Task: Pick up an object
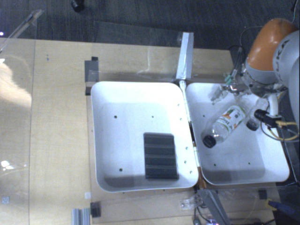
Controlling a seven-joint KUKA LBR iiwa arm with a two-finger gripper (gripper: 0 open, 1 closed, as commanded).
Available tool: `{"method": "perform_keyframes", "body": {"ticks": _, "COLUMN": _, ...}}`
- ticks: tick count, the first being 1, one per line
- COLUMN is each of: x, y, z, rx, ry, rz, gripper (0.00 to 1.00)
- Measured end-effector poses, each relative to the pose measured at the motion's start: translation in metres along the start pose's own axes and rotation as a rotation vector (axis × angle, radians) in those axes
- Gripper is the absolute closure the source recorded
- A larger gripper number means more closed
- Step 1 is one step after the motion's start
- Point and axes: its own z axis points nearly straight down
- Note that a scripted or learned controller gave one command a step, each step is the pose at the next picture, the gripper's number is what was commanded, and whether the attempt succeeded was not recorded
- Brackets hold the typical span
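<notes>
The desk (56, 139) is a broad slab of pale wood-grain board, smooth and matte, with a clear glossy sheet lying over its left part that catches bright glare. On it sit two shallow white bins side by side, both of smooth moulded plastic with rounded corners and small dark holes dotting their floors. The left bin (117, 107) holds a flat black rectangular pad (161, 156) with ridges running across it, lying near the front right of that bin's floor. The right bin (243, 165) touches the left one along a shared edge, where a grey metal bar (185, 55) rises toward the back.

The arm (274, 46) reaches in over the far right corner of the right bin, its rounded orange band glossy above grey casing, with cables looping beside it. The gripper (234, 87) sits low at the back of the right bin; its metal parts blur together, so I cannot tell whether the fingers are parted or closed.

The clear plastic bottle (226, 124) lies on its side on the floor of the right bin, near the middle and tilted diagonally, its dark cap (208, 140) pointing toward the front left. A label wraps its body with orange and green marks; the writing is too small to read. The bottle lies just in front of the gripper, apart from it.
</notes>
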Motion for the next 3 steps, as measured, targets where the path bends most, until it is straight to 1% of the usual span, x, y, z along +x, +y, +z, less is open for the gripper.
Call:
{"method": "perform_keyframes", "body": {"ticks": 1, "x": -0.027, "y": -0.047, "z": 0.039, "rx": 0.0, "ry": 0.0, "rz": -0.244, "gripper": 0.0}}
{"method": "perform_keyframes", "body": {"ticks": 2, "x": -0.044, "y": -0.076, "z": 0.037, "rx": -0.004, "ry": 0.0, "rz": -0.344, "gripper": 0.0}}
{"method": "perform_keyframes", "body": {"ticks": 3, "x": 0.01, "y": -0.098, "z": 0.037, "rx": -0.003, "ry": 0.0, "rz": -0.379, "gripper": 0.0}}
